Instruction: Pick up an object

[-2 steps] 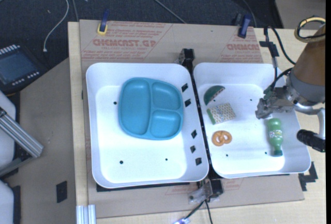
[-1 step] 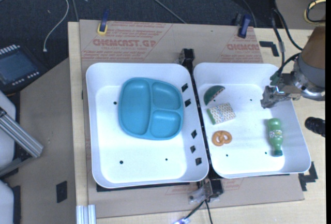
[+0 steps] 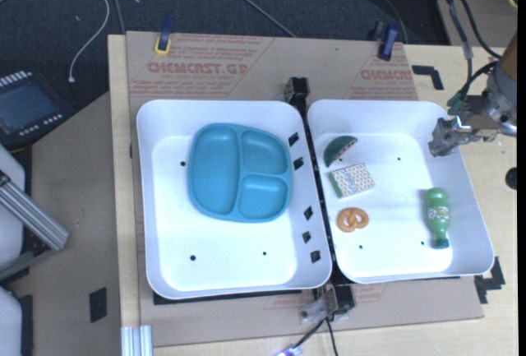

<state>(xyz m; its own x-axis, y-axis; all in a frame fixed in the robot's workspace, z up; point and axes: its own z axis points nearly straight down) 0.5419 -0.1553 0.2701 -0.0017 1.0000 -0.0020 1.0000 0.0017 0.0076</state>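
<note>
A cardboard-topped counter carries two white bins. In the right bin, lower right of frame, lies a small green plastic bottle, probably light, stiff and slippery; take it across its middle. The hand hovers at the bin's upper-right rim; its state I cannot tell.

Arm: one, entering from the right edge of the camera view, upper half of the frame. Visible portion: the wrist end, grey and metallic, with dark cables looping above it.

Gripper: small grey assembly at the arm's leftmost end, pointing left and slightly downward in the view. It sits at the frame's right side, at mid-upper height.

Finger spacing: too small and too blurred to read.

Contents between fingers: nothing discernible.
</note>
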